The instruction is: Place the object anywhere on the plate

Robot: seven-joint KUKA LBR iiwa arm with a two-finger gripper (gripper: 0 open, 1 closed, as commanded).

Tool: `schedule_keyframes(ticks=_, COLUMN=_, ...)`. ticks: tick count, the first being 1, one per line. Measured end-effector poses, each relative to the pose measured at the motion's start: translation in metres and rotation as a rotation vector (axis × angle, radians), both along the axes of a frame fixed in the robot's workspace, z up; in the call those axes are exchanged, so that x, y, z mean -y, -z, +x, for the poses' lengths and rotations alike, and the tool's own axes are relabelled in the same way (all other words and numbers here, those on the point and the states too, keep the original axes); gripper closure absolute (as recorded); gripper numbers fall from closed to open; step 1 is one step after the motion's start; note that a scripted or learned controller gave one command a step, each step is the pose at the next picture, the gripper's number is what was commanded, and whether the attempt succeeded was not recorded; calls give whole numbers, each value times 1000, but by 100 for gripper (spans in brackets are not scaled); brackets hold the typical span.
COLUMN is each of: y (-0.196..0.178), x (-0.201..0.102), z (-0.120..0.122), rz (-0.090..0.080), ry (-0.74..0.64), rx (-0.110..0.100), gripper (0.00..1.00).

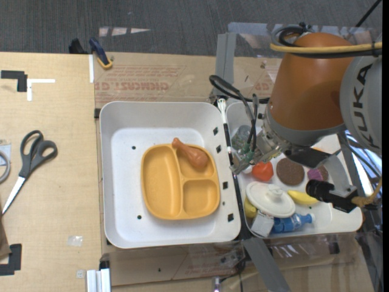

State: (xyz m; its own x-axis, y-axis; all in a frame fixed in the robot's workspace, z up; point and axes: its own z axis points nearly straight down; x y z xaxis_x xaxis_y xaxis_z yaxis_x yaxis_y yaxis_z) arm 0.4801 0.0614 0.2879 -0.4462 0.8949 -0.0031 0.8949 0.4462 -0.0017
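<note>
Brown drumstick [189, 152] in yellow plate's [163, 187] far-right compartment, long axis far-left to near-right, fat end right, gripper [250, 152] over right bin [346, 221].

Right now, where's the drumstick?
The drumstick lies on the yellow plate in the left bin, across its upper right compartment.

Scissors [30, 157] lie on the bench [55, 224], perhaps closed.

Dark grey carpet floor [152, 8] across the top of the frame. Pale wooden table [48, 224] at left, carrying black-handled scissors [27, 163] at the left edge and a sheet of brown cardboard [158, 81] with red printing in the upper middle. Even, soft light throughout.
</note>
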Motion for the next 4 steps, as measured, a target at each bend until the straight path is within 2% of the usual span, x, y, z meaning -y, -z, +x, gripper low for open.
schedule_keyframes(ticks=1, y=26, x=-13, z=22, rz=2, ry=-19, rx=-2, gripper=100)
schedule_keyframes(ticks=2, y=57, x=-35, z=-2, rz=3, ry=-272, rx=-3, gripper=100)
schedule_keyframes(ticks=3, y=-88, x=-82, z=43, rz=2, ry=-390, rx=0, gripper=100)
schedule_keyframes(ticks=4, y=-88, x=-82, z=42, rz=2, ry=-389, rx=0, gripper=0)
